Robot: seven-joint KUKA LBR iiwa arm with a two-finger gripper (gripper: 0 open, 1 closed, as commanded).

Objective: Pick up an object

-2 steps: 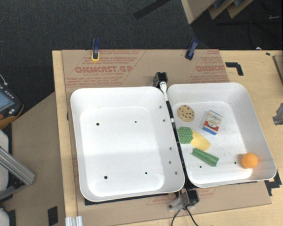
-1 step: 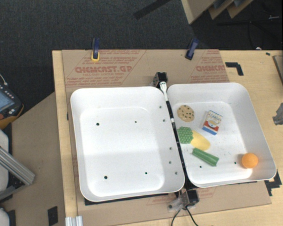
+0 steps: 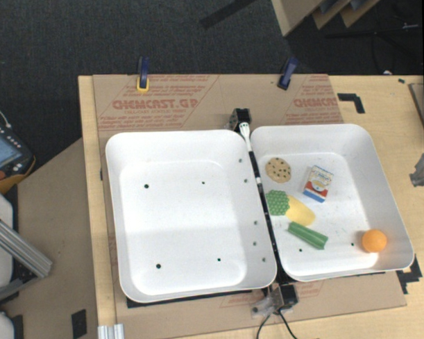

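Camera view, looking down on a table [image 3: 195,96]. Left bin [image 3: 128,161] offering broad bare floor; right bin [image 3: 379,173] crowded along its left wall: speckled cookie [image 3: 278,170], small carton [image 3: 318,183], green leafy piece [image 3: 276,201], yellow piece [image 3: 301,212], green stick [image 3: 308,235]. Orange ball [image 3: 373,241] apart, near the front-right rim. Cannot tell the claw's state.

arm [image 3: 420,172] | grey sliver at right edge | shape, markings too small to tell

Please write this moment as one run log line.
right bin: cookie, small carton, orange ball | nothing lifted
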